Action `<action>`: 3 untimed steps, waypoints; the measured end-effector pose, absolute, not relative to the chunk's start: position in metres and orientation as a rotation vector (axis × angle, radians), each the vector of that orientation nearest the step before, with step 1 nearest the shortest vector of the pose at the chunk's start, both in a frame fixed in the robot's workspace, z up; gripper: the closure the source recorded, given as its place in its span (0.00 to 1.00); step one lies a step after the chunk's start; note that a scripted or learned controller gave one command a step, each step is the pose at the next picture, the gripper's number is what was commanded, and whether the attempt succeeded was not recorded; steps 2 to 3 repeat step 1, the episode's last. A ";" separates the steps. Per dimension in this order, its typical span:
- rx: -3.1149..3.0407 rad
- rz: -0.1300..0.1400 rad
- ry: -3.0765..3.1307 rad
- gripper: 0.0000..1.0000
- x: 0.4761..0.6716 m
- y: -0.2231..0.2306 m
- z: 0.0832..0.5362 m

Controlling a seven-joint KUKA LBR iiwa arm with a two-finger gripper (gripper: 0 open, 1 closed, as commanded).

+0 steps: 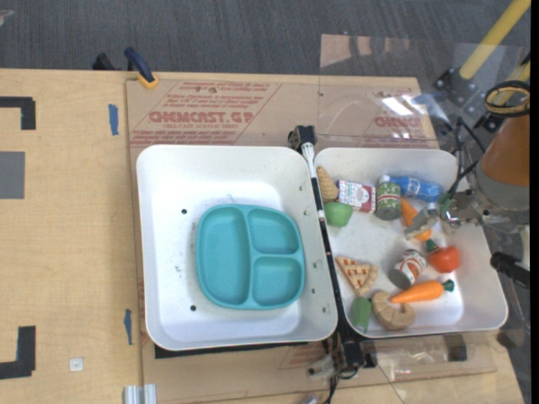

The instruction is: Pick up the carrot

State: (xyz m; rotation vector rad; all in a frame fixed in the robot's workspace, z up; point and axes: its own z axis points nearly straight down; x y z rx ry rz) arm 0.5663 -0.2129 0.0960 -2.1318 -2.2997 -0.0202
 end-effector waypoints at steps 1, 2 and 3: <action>-2.138 -0.011 -2.301 1.00 0.566 -0.217 0.106; -2.138 -0.011 -2.301 1.00 0.566 -0.217 0.106; -2.138 -0.011 -2.301 1.00 0.566 -0.217 0.106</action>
